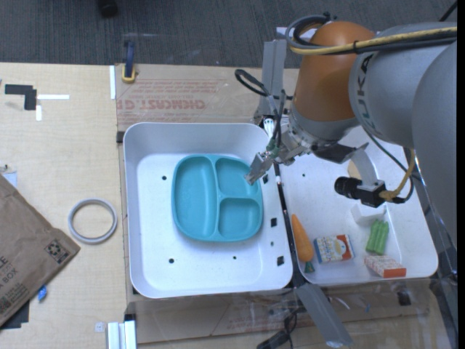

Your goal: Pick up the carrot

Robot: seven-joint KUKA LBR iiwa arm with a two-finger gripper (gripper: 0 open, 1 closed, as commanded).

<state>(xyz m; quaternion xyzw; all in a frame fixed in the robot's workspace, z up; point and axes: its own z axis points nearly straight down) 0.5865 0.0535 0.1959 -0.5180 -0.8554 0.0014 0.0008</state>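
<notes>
The carrot (301,238) is a small orange piece lying along the left wall of the right bin (418,217), near that bin's front. My gripper (265,164) hangs over the divide between the two bins, by the far right corner of the teal plate (216,197). It is well behind the carrot and apart from it, and nothing shows in its grasp. The grey arm with its orange band (330,71) covers the back of the right bin.
The teal divided plate lies in the left bin (145,217). Near the carrot in the right bin are a small printed carton (333,249), a green item (378,237) and a red-and-white box (386,267). A tape ring (92,219) and a cardboard box (25,249) lie on the bench at left.
</notes>
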